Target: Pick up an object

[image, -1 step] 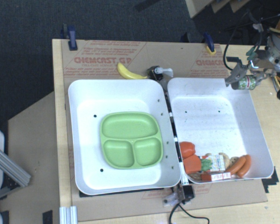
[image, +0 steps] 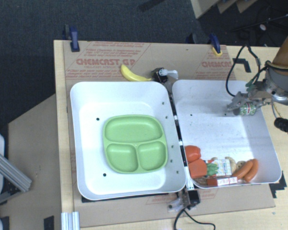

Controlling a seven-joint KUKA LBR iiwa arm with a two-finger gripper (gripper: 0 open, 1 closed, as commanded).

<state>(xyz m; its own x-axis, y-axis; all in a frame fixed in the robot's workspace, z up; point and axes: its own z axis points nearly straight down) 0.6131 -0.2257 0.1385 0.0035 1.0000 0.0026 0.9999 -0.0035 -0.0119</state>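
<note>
White plastic, both bins: the left bin [image: 81, 128] carries a green tray [image: 134, 143] with three wells, and the right bin [image: 264, 128] keeps its toys heaped in the near corner. That heap is what I am meant to draw from: a red pepper [image: 192, 153], a red block [image: 197, 167] touching it, a small printed packet [image: 224, 166], and an orange sausage [image: 248, 169] at the end.

My pincer [image: 244, 107] hangs over the far right part of the right bin, well apart from the heap. Some small thing with green print sits at its tip, but I cannot tell whether I am pinching it or merely hovering, nor whether I am spread or pressed together; it is too blurred.

So I judge the pick as unproven. The heap lies untouched, and lifting clear with something plainly held is left to do.

A banana [image: 133, 74] lies outside the bins on the brown board [image: 105, 56] behind them. That board reads "CHEMCAST" in red, followed by "GP" as best I can make out. The packet's print is too small to read.
</note>
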